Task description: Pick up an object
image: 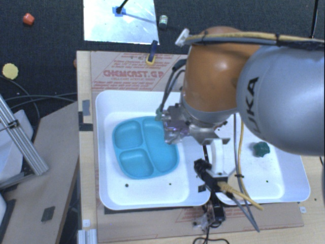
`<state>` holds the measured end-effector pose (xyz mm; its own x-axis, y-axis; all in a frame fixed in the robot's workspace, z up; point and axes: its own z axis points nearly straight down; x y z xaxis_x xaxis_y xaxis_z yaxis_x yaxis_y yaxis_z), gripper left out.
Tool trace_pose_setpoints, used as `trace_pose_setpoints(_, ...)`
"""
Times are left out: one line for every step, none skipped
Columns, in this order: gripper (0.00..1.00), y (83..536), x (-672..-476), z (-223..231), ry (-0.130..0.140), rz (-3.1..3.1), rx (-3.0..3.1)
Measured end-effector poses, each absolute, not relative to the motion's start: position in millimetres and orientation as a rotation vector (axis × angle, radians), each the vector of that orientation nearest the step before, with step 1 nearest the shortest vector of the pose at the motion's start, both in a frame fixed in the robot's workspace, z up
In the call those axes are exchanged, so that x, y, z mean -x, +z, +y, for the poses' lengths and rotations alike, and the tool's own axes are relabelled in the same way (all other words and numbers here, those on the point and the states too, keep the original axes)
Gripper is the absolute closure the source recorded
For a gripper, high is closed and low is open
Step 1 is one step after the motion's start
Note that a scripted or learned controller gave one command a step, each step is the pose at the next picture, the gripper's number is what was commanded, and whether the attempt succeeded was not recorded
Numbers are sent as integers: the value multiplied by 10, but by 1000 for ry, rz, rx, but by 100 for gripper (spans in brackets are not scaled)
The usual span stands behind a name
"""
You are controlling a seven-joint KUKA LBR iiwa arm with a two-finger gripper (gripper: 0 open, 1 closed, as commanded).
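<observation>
Gripper (172, 131) over blue tray's (144, 149) right edge, left bin (147, 197); grip state cannot be told.

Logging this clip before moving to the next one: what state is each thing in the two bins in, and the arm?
Blue divided tray: lying flat in the left bin, right way up, partly covered by the arm's wrist.
Small teal object: resting loose on the right bin's floor, apart from the arm.
Arm: reaching low over the divide between the bins.
</observation>
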<state>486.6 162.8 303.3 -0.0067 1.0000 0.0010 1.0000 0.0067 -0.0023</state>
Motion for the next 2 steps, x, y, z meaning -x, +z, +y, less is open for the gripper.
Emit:
trace_pose_setpoints(100,1525,-4841,1576,16,-2217,2218)
trace_pose_setpoints(100,1348,-5580,1250,-4,-2221,2228)
